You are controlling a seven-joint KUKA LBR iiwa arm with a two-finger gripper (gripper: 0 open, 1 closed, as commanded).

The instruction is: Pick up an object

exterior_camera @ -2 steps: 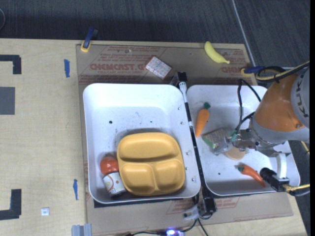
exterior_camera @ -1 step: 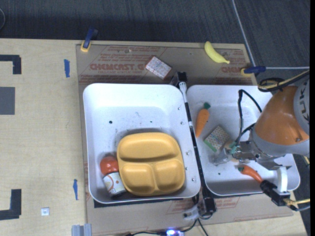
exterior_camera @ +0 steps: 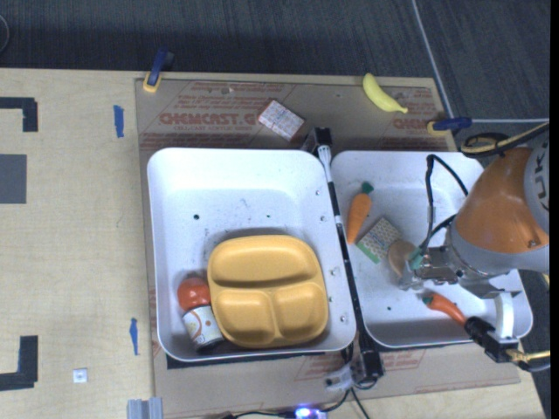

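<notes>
My gripper (exterior_camera: 419,271) hangs low in the right bin (exterior_camera: 489,175), reaching in from the right under the arm's orange band. It sits just beside a tan round object (exterior_camera: 399,255), touching or nearly touching its right edge. A toy carrot (exterior_camera: 358,216) with a green top lies to the upper left, and a small green-checked packet (exterior_camera: 378,238) lies next to it. A smaller orange carrot-like piece (exterior_camera: 445,306) lies just below the gripper, near the bin's front wall.
The left bin (exterior_camera: 227,177) holds a large yellow compartment tray (exterior_camera: 266,288) and a small red-topped can (exterior_camera: 197,312) at its front left. Behind the bins, a yellow banana (exterior_camera: 383,94) and a small patterned box (exterior_camera: 279,119) lie on the cardboard.
</notes>
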